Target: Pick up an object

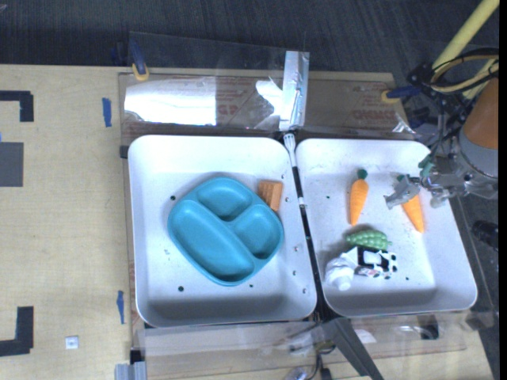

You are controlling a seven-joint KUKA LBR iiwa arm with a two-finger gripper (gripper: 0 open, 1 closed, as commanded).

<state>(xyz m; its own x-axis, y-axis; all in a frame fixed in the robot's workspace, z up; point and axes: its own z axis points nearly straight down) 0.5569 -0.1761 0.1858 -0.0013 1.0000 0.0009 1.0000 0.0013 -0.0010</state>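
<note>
1. An orange carrot [414, 213] lies in the right bin [451, 279], near its right wall, directly under the hand [415, 190].
2. Whether the hand grips it, I cannot tell.
3. A second carrot [358, 199] lies well left; a blue tray [225, 229] sits in the left bin [150, 212].

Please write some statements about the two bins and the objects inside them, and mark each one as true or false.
1. The blue divided plate lies in the left bin. True.
2. Two carrots are in the right bin. True: one carrot lies left of centre, another carrot lies by the gripper.
3. The black-and-white toy is in the left bin. False: it is in the right bin.
4. The orange block lies in the right bin. False: it sits beside the plate in the left bin.
</note>
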